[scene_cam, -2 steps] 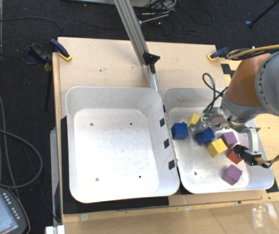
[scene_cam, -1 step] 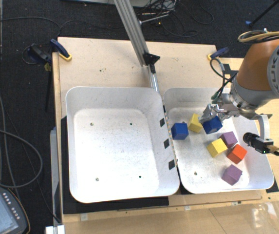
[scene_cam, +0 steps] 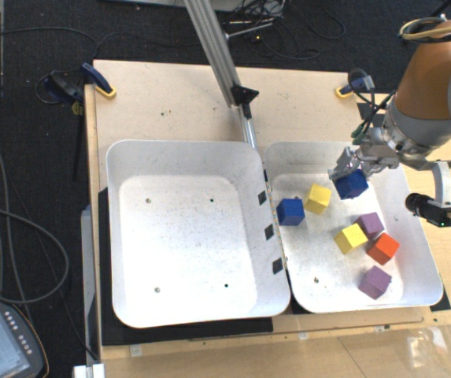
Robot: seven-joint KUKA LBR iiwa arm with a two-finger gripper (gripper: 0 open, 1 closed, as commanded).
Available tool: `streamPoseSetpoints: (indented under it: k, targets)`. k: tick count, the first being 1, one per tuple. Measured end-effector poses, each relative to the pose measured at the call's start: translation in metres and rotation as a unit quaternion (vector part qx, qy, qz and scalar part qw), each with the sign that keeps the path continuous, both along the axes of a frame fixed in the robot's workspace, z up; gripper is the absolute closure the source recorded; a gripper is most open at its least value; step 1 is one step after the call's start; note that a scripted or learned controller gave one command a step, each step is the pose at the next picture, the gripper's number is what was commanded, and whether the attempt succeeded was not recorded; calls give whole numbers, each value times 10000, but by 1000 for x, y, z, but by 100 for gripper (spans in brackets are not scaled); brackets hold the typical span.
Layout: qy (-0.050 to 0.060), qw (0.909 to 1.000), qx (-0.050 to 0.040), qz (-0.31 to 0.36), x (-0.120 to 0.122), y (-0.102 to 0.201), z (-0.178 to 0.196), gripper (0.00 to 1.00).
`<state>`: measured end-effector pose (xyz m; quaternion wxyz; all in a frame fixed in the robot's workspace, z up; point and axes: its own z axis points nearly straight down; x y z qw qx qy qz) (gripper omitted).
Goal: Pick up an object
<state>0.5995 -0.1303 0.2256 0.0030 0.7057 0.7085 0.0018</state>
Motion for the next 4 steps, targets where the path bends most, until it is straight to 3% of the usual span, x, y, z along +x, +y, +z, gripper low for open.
streamPoseSetpoints:
  k: [1, 4]
  targets:
    - [8, 10000, 0, -3, 1, 0, 37, 100]
    - [32, 10000, 14, 21, 4, 140, 22, 100]
